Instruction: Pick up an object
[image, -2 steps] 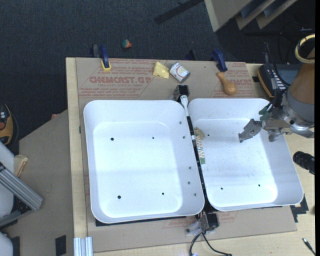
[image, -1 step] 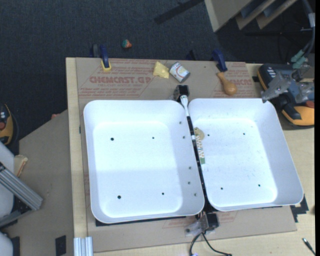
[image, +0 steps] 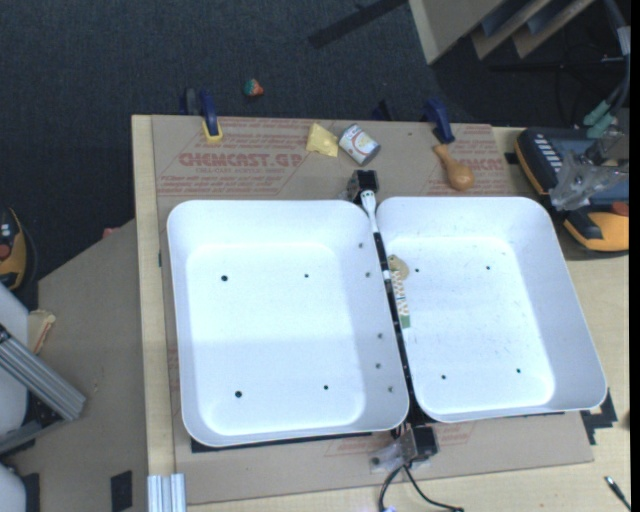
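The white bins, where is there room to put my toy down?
The left bin has a wide bare floor between its four walls. The right bin is bare too, except along its left wall, where a small object lies. The board behind the bins is crowded with small objects.

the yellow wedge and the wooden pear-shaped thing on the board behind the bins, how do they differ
The yellow wedge is pale yellow and angular; the wooden piece is orange-brown, with a thin stem widening to a rounded bulb. The wedge lies behind the left bin, the wooden piece behind the right bin. Both rest on the brown board, outside the bins.
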